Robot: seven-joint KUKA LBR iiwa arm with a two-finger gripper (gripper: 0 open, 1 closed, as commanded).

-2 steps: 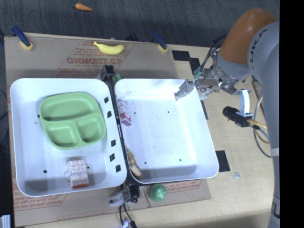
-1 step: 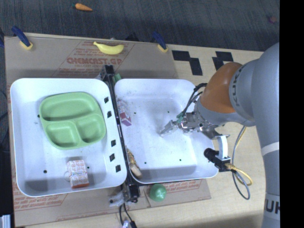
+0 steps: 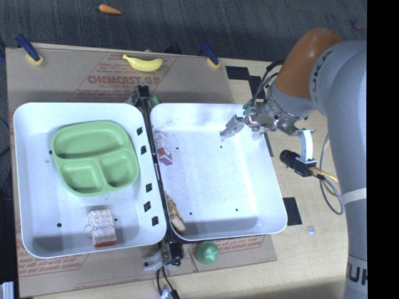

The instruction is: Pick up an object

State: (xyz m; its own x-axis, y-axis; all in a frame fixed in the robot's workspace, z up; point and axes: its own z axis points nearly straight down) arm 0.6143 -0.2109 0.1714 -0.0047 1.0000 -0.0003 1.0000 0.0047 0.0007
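Arm (image 3: 336, 104) comes in from the right, grey with an orange band, wrist bent over the upper right corner of the right bin (image 3: 249, 217). Table (image 3: 262, 80) carries a cardboard sheet with both white bins side by side.

Left bin (image 3: 25, 167): green divided tray (image 3: 95, 157) in the upper half, small red-and-white packet (image 3: 101, 226) below it near the front wall.

Right bin: red-and-white carton (image 3: 163, 147) against the left wall, tan object (image 3: 175, 219) at the lower left corner, also on the left wall. Rest of the floor bare.

Jaws (image 3: 232, 129) sit over the upper middle of the right bin, well apart from carton and tan object. Can't tell whether they're apart or together, too small and blurred. Nothing visible between them, and contact with the bin floor isn't readable.

Outside the bins: yellow banana (image 3: 143, 61) on the cardboard behind them, green ball (image 3: 207, 251) in front of the right bin, small orange piece (image 3: 110, 9) on the floor up top.
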